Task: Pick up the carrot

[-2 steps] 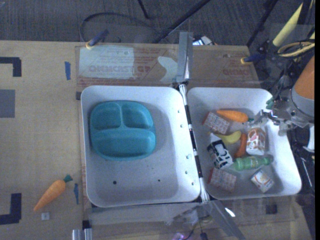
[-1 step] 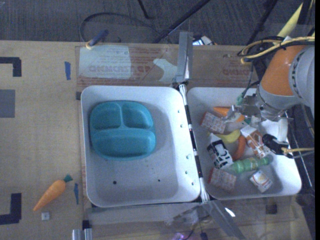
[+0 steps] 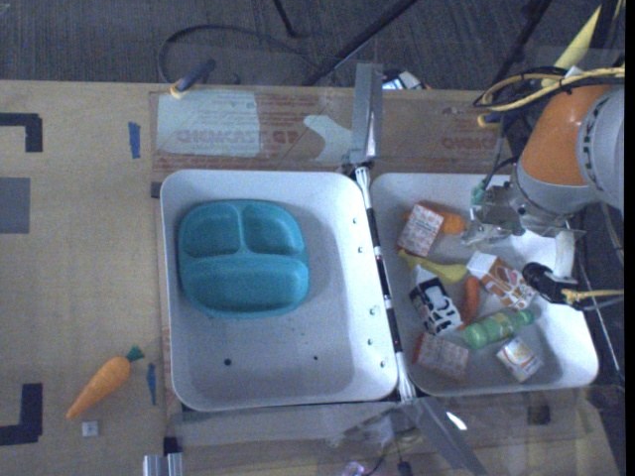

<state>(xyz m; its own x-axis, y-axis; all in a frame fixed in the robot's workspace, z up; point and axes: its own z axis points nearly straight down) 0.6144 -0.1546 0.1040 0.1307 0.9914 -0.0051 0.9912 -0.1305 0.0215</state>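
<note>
A carrot (image 3: 99, 386), orange with a green top, lies on the wooden bench outside the bins, left of the left bin's near corner. A second small orange, carrot-like piece (image 3: 471, 299) sits among the items in the right bin (image 3: 580, 357). My gripper (image 3: 485, 225) hangs over the upper part of the right bin, just right of an orange-and-white box (image 3: 421, 229). It is far from the carrot on the bench and a short way above the orange piece.
The left bin (image 3: 327, 365) holds a teal divided plate (image 3: 243, 256). The right bin also holds a yellow item (image 3: 437, 266), a black-and-white carton (image 3: 435, 303), a green bottle (image 3: 496, 328), a red packet (image 3: 442, 355) and a small box (image 3: 519, 358).
</note>
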